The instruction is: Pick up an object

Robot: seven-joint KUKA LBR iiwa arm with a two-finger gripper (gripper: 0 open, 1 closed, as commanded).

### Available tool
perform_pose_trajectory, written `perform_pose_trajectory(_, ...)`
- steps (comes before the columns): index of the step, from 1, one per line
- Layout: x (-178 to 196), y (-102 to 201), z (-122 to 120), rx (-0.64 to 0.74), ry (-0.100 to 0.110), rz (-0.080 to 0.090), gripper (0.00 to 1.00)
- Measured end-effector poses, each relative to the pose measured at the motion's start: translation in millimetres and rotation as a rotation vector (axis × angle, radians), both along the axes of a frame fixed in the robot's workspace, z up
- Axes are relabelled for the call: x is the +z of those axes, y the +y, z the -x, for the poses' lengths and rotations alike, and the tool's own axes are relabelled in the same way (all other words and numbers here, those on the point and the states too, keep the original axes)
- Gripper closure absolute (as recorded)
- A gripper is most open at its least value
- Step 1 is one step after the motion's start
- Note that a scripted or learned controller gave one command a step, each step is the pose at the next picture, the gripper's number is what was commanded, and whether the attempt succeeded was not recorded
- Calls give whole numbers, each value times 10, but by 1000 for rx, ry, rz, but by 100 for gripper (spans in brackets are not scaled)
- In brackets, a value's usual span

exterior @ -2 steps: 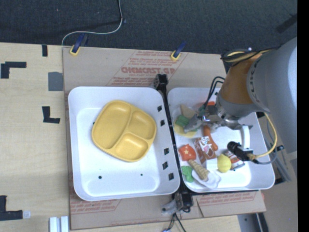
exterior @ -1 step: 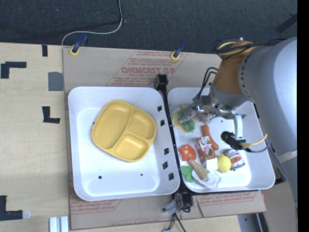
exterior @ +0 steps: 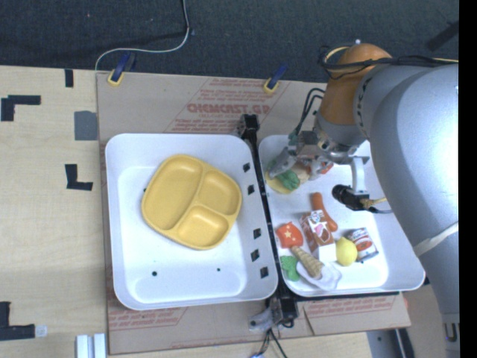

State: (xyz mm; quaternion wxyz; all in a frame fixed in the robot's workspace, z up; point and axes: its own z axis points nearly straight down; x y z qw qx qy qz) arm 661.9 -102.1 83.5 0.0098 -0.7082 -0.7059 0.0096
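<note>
Right bin (exterior: 402, 274) crowded with toys (exterior: 320, 233) — left bin's rim (exterior: 119, 200) floor open.

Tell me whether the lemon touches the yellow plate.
Apart. The camera view shows the lemon in the right bin, the yellow plate in the left bin.

A yellow plate (exterior: 192, 201) lies in the left bin (exterior: 119, 200). The end effector (exterior: 287, 164) hangs over toy food (exterior: 317, 237) in the right bin (exterior: 395, 263).

Grey arm (exterior: 417, 133), orange band, seemingly cabled
</note>
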Motion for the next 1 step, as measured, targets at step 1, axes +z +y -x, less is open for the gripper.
perform_pose_trajectory(1, 81, -8, 25, 2, 5, 1, 100)
